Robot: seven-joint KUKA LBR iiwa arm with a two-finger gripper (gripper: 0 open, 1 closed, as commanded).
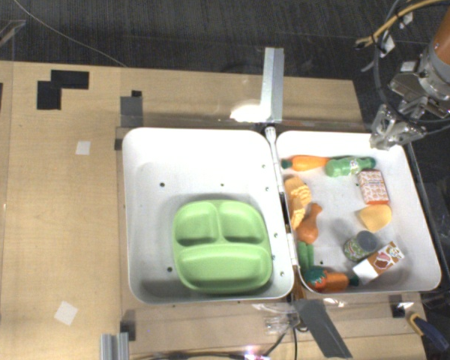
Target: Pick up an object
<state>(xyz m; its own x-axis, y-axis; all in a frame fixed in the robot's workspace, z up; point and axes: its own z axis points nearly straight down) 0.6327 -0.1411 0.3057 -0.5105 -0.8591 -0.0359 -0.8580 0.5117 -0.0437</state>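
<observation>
Objects: toy foods, among them a carrot (309,163), a green bottle (348,166) and a small carton (380,261), are scattered in the right bin (427,255).
Left bin (146,156): a green divided tray (221,244) is held.
Gripper (390,132): positioned over the right bin's far right corner; nothing is seen gripped, and its opening cannot be told.

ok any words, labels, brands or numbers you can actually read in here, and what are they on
None can be read.
Red and white packet in the right bin: printed label, too blurred to read.
Small carton near that bin's front: red and white printing, too small to read.
Green bottle: no label can be made out.
Green divided tray in the left bin: no markings.
</observation>
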